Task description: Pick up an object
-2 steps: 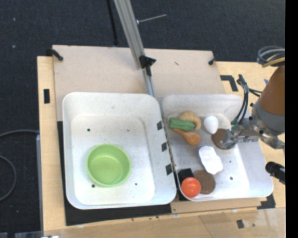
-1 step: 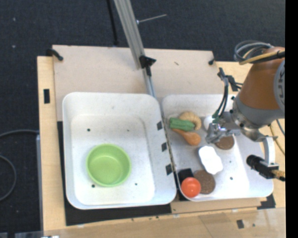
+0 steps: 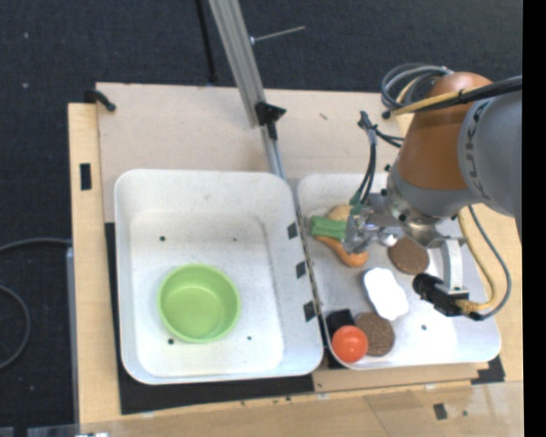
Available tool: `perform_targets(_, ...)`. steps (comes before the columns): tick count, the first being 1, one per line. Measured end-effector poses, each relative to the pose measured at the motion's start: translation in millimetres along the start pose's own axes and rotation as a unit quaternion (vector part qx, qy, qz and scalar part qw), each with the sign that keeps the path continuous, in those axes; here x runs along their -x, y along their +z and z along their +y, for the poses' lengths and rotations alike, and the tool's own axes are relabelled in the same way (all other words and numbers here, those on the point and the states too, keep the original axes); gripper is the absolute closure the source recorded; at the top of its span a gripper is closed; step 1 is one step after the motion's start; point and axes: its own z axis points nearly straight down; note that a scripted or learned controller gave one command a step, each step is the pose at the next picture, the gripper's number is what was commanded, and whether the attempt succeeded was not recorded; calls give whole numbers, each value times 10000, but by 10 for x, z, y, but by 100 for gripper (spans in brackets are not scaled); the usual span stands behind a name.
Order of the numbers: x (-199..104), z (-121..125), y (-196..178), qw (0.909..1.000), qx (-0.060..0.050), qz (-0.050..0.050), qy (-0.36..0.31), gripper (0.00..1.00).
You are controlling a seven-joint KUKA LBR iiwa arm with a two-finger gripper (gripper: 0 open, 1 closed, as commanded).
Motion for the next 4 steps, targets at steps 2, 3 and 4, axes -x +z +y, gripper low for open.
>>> perform_targets(2,-928,304,-115,10000,-1,-5,1,100)
perform_targets(3,-1413,419,-118,10000,-3,-3,0,100)
perform_targets(4,-1403,420,-120,10000,-4,-13,-5,0)
